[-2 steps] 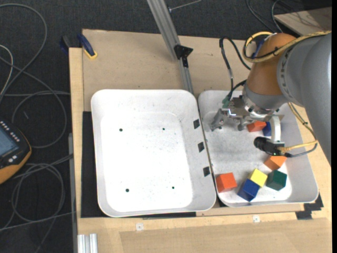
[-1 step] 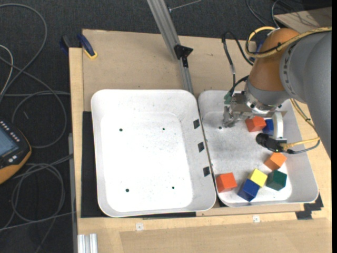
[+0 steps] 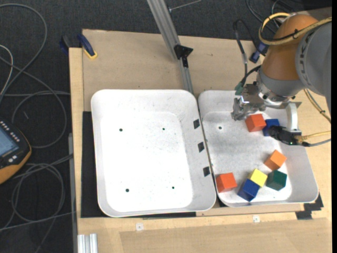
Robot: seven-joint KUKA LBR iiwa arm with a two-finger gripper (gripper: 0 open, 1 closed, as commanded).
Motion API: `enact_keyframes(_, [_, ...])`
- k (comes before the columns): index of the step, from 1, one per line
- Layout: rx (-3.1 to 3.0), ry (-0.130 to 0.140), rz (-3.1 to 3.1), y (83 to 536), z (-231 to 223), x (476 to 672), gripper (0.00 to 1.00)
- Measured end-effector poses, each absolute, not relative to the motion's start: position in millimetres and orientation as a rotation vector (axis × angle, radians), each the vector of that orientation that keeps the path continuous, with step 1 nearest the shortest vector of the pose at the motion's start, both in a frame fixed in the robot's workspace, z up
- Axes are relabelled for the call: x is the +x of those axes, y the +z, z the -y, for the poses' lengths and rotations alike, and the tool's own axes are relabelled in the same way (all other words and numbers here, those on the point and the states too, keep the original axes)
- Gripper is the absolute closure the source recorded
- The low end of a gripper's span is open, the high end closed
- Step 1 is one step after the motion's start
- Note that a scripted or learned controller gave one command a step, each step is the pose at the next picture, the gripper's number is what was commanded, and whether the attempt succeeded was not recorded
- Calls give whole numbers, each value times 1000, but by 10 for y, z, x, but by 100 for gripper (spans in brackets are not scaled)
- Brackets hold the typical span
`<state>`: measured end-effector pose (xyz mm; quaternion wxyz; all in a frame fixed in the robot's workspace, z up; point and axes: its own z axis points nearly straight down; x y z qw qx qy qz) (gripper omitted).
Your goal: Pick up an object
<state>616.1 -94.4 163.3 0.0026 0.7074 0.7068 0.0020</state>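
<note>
- The grey arm with its orange band [image 3: 287, 36] reaches in from the right and hangs over the far part of the right-hand shallow white bin [image 3: 231, 141].
- Its two-finger gripper [image 3: 243, 109] sits low near the far edge of that bin, just left of an orange-red cube [image 3: 256, 122]; the metal tip is a blur from here, so I cannot tell whether it is clenched or released, and nothing shows clearly inside it.
- That orange-red cube lies just beside the gripper, near the bin's far edge; whether they touch I cannot tell.
- Right behind it on the right, a small blue block [image 3: 272, 124] peeks out, partly hidden by a black fitting on the arm.
- Down at the near edge of the right bin, a cluster: a second orange-red cube [image 3: 227, 181] towards the near left corner, a blue cube [image 3: 247, 190] just to its right, and a yellow cube [image 3: 258, 177] touching that blue one.
- A dark green cube [image 3: 276, 180] sits just beside the yellow one, and an orange cube [image 3: 275, 159] rests tilted just beyond the green one.
- The left-hand shallow white bin [image 3: 105, 109] lies alongside, the two joined by black clips at the shared edge.
- A grey metal pole [image 3: 166, 22] slants across the wooden bench [image 3: 126, 57] behind the bins.
</note>
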Motion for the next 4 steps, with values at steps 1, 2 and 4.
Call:
enact_keyframes(1, [2215, 7, -2220, 2084, 897, 6196, 100])
enact_keyframes(2, [2214, 8, -2219, 2634, 893, 6213, 100])
enact_keyframes(4, [2213, 7, -2229, 2595, -265, 6420, 100])
